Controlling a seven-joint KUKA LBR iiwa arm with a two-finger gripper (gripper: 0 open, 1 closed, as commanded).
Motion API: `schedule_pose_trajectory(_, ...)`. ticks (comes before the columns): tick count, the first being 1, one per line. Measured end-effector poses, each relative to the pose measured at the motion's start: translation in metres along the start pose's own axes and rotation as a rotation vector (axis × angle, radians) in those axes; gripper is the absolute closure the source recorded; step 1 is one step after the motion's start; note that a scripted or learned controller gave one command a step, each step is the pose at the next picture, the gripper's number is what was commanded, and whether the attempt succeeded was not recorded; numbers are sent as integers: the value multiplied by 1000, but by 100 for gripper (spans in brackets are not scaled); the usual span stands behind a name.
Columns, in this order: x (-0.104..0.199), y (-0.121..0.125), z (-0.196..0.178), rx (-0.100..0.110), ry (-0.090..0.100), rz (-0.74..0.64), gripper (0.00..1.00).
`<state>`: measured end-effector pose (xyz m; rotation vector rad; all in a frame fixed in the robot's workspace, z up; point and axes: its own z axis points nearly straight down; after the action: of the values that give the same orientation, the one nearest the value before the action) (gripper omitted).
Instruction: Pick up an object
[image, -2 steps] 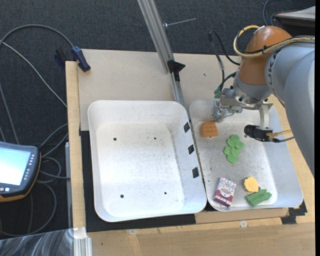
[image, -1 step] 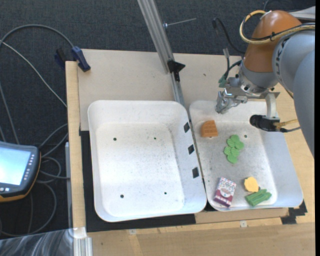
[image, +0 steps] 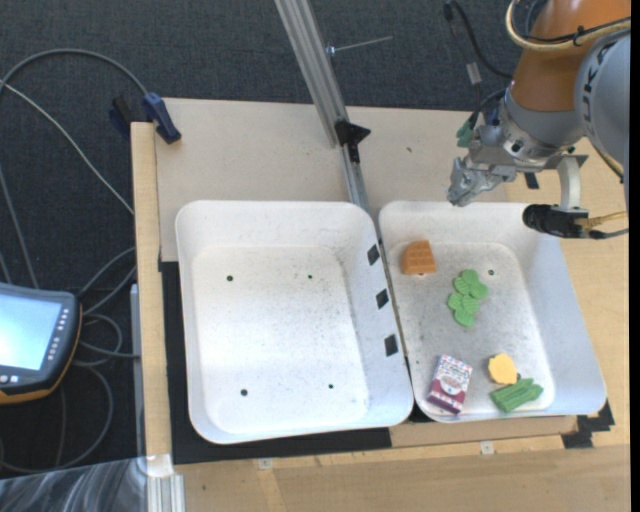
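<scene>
**Bench inspection: gripper raised over far rim of right bin, nothing held**

At the far left, a handheld screen unit (image: 30, 340) is seen off the bench, with cables trailing near it. A blue clamp (image: 160, 117) is fixed at the bench's far left corner. The left bin (image: 200, 225) is noted beside the right bin (image: 560, 300), their rims touching. A metal post (image: 320, 80) is seen slanting down to the gap between them.

In the right bin, an orange block (image: 419, 257) is recorded near the far left corner. A green leafy piece (image: 466, 297) lies toward the middle. Along the near edge, a small purple-and-white carton (image: 451, 383), a yellow piece (image: 502, 368) and a green ribbed piece (image: 516, 394) are found, the last two touching.

The gripper (image: 463, 193) is observed above the right bin's far rim, well apart from every object. Its fingertips appear pressed close together, and nothing is seen between them.
</scene>
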<state>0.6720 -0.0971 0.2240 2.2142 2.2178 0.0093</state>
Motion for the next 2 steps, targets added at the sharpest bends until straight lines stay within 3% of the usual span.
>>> schedule_pose_trajectory(1, 0, 2, -55, 1, 0, 0, 100)
schedule_pose_trajectory(2, 45, -16, -37, 15, 3, -3, 100)
